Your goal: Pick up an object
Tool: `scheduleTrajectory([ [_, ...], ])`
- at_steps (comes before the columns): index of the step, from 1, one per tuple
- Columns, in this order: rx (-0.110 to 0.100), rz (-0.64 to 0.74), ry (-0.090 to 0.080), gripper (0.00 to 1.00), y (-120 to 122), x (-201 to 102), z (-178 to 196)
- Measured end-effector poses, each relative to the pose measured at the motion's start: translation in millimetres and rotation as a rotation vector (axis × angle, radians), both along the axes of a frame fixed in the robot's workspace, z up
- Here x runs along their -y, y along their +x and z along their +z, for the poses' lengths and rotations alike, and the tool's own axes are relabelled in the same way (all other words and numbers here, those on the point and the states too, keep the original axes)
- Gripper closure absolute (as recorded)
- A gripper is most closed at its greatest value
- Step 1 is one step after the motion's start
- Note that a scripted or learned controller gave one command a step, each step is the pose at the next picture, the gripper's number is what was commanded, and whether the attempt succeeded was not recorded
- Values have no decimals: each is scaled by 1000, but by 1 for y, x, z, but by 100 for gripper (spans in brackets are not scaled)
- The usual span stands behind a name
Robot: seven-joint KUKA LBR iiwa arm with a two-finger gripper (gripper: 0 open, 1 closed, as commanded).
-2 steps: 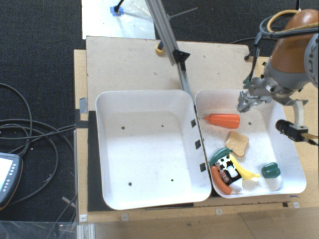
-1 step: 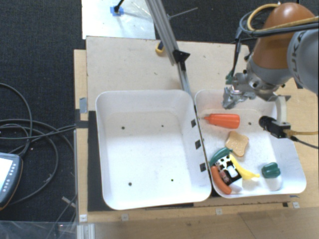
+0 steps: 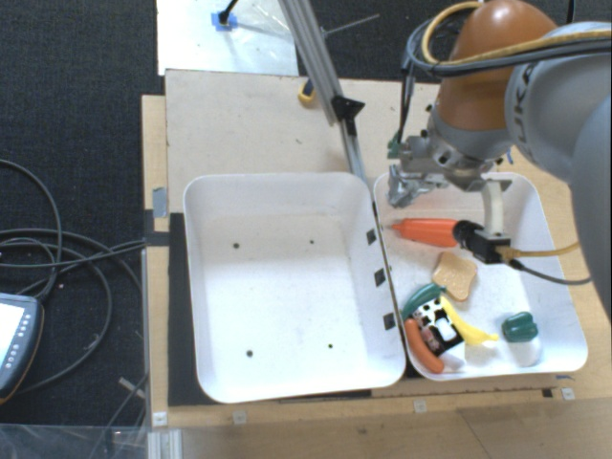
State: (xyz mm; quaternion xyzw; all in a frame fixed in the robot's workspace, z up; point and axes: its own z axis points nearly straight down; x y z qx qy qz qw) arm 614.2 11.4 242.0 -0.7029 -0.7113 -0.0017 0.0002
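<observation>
Orange carrot lies just below the hand.

A pale brown counter stands on a dark, speckled carpet floor, which lies well to the left of the tool and behind it. Black cables loop across that floor on the far left, near a grey handheld screen at the picture's edge. Behind the tool, a white sheet carries a scrap of blue tape. A slanted metal pole crosses it. The light is even and soft.
</observation>
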Motion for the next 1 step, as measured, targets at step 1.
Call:
scheduleTrajectory([
  [1,-1,-1,0,100,-1,-57,6],
])
